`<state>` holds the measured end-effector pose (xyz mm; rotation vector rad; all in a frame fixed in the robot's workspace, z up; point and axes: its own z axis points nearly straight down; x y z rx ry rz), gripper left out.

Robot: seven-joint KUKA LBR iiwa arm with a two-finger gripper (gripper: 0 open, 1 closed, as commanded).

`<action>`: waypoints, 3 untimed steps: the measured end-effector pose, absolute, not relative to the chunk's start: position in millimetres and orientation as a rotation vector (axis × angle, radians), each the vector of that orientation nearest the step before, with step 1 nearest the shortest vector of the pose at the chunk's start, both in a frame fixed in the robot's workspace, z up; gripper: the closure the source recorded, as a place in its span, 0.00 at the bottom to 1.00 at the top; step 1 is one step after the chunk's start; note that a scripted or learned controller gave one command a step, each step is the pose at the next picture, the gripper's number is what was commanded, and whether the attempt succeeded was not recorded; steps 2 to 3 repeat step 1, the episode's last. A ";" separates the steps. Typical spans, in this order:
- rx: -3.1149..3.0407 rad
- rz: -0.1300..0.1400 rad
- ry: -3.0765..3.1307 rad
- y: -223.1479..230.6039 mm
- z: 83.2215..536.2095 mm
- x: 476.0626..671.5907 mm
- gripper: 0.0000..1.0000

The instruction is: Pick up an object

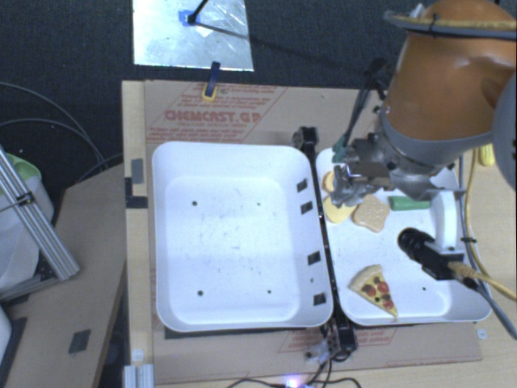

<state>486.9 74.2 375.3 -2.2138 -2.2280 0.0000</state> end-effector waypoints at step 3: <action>-2.217 -0.009 -2.230 87.2 416.9 487.0 1.00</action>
